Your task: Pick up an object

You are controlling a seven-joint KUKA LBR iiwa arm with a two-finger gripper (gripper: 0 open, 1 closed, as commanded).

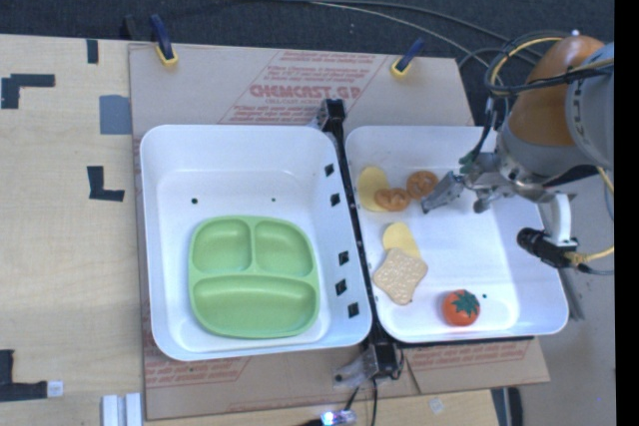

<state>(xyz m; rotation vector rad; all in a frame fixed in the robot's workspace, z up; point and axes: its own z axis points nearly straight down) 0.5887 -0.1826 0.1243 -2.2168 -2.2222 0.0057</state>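
The right bin (539, 314) holds several toy foods: a red tomato (460, 307) near the front, a tan cracker (399, 275), a yellow slice (399, 237), a pale yellow chip (371, 183) and two brown cookies (392, 200) (421, 183). My gripper (461, 199) hangs over the bin's back right part, just right of the cookies. Its fingers are spread open with nothing between them. One fingertip (434, 202) points toward the cookies.
The left bin (160, 165) holds a green divided plate (254, 275). A black divider with clips (344, 234) runs between the bins. Cables and a black fitting (544, 244) hang from the arm over the right bin's right rim.
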